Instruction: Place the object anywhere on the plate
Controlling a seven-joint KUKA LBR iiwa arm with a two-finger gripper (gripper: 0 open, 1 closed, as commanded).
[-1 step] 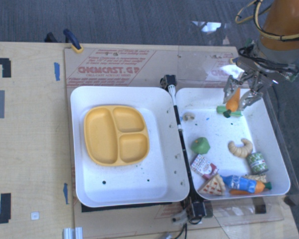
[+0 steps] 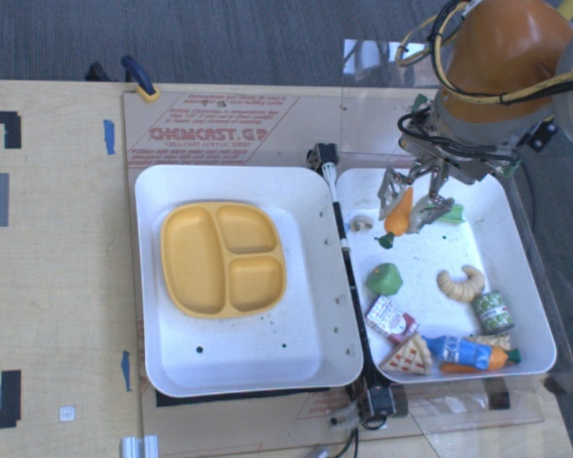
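Observation:
A yellow divided plate (image 2: 199, 265) lies in the left white bin (image 2: 296, 351), with nothing on it. Over the upper part of the right bin (image 2: 525, 256), my gripper (image 2: 408, 206) hangs below the orange-banded arm. An orange toy carrot (image 2: 399, 214) with a dark green tip sits between its fingers, pointing down to the left, and the fingers are shut on it. The carrot is well to the right of the plate, across the divider between the bins.
The right bin also holds a green pepper (image 2: 385, 278), a croissant (image 2: 461, 282), a green can (image 2: 494, 311), a red and white packet (image 2: 390, 318), a pizza slice (image 2: 408, 356), a blue bottle (image 2: 466, 352), a small beige piece (image 2: 361, 224) and a green leafy piece (image 2: 452, 214).

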